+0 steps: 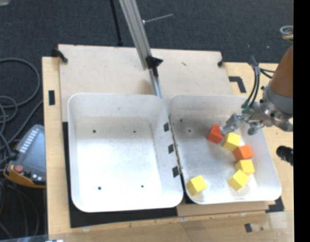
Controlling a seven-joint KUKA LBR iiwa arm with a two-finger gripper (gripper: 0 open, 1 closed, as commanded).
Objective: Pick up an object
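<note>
Several small blocks lie in the right bin point(195, 110). An orange block point(214, 134) sits beside a yellow block point(231, 141), with another orange block point(243, 152) and two yellow blocks point(241, 178) below them. A lone yellow block point(197, 184) rests near the bin's front left corner. My gripper point(242, 126) hangs over the bin's right half, just above and behind the yellow block next to the orange one. It is open, with one finger point(229, 123) near the orange block, and nothing sits between the fingers.
The left bin point(74, 135) stands beside the right one, sharing a raised divider point(171, 140). A slanted metal pole point(137, 32) rises behind the bins. Cables and a pendant point(29, 155) lie off the bench at the left.
</note>
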